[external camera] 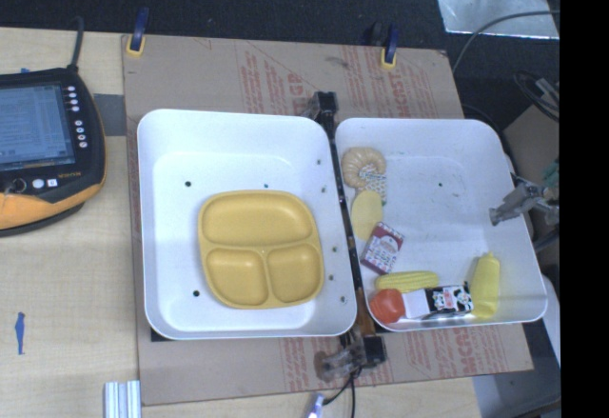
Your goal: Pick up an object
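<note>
The right white bin (447,159) holds several toy foods along its left and front sides. A tan bagel (363,165) lies at the back left, with a pale yellow piece (365,213) and a maroon packet (383,248) in front of it. At the front are a yellow corn cob (407,281), a red tomato (384,308), a cow-patterned carton (443,300) and a yellow mustard bottle (484,284). My gripper (514,204) hovers at the bin's right rim, above and behind the mustard bottle, with nothing seen in it.
The left white bin (171,149) carries a yellow divided tray (259,247). A teach pendant (43,145) lies on the bench at far left. Blue and yellow clamps (388,46) pin the cardboard at the back. Cables run at the right.
</note>
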You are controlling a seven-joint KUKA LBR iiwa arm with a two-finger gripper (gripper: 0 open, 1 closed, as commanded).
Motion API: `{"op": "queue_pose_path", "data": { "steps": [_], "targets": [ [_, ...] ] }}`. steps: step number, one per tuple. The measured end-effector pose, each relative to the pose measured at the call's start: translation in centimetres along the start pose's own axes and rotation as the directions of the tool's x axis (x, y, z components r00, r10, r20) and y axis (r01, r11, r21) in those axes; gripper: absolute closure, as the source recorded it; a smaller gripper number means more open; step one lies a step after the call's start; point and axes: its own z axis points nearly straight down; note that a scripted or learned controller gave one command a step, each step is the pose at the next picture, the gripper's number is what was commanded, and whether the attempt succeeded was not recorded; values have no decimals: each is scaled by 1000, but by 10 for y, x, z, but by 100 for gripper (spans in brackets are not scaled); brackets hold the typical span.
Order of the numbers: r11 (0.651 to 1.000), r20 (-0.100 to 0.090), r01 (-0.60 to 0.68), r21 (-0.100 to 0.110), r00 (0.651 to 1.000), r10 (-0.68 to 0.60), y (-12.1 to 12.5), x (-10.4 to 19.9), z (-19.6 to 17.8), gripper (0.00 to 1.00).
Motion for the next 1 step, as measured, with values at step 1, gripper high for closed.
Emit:
{"op": "queue_pose_path", "data": {
  "steps": [1],
  "targets": [
    [1000, 1, 2, 1, 1000, -2, 110, 42, 85, 0]
  ]
}}
